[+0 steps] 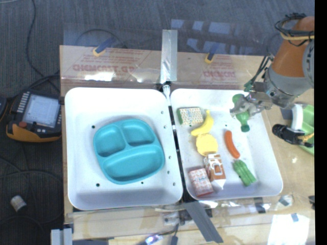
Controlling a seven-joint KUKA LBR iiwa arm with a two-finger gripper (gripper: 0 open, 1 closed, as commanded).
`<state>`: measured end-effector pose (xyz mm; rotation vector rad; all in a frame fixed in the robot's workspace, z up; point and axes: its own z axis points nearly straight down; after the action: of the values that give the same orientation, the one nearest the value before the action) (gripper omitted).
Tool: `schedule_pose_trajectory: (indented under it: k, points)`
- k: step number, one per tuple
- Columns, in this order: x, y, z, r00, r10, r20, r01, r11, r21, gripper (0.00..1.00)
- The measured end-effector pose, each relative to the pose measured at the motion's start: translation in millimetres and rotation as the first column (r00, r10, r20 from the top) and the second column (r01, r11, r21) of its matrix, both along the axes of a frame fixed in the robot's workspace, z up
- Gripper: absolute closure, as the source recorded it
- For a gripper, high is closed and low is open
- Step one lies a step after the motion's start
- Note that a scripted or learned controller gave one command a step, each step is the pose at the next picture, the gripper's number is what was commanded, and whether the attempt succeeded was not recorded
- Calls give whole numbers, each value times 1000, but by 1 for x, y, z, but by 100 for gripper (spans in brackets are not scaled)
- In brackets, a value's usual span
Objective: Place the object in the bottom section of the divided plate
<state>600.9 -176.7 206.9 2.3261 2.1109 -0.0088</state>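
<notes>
Green piece at the far right, plate waiting on the left

Gripper (244, 114) hangs over the far right part of the right bin (271, 157), and a small green piece (244, 123) sits directly at its tip. I judge this green piece to be the object of the task. Whether the gripper is open or closed, and whether it really has the piece or is only touching it, I cannot tell from this slanted view (the piece is small and partly covered).

The blue divided plate (104, 165) lies in the middle of the left bin (82, 190), well apart from the gripper. Its large bottom section (134, 163) is on the near side, and nothing lies in it.

The green piece looks like a plastic toy, so it is probably light, stiff and a little slippery. A hold across its middle, at the narrow side, seems the safest, because a hold at one end could let it turn or slip out. A banana (204, 123) and an orange sausage (232, 144) lie near, but not touching it.
</notes>
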Motion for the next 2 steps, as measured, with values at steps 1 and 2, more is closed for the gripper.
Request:
schedule_pose_trajectory:
  k: [1, 2]
  points:
    - [67, 93, -2, 1000, 20, 1, -20, 1000, 3, 100]
    - [29, 46, -89, 997, -71, 10, 71, 998, 0, 100]
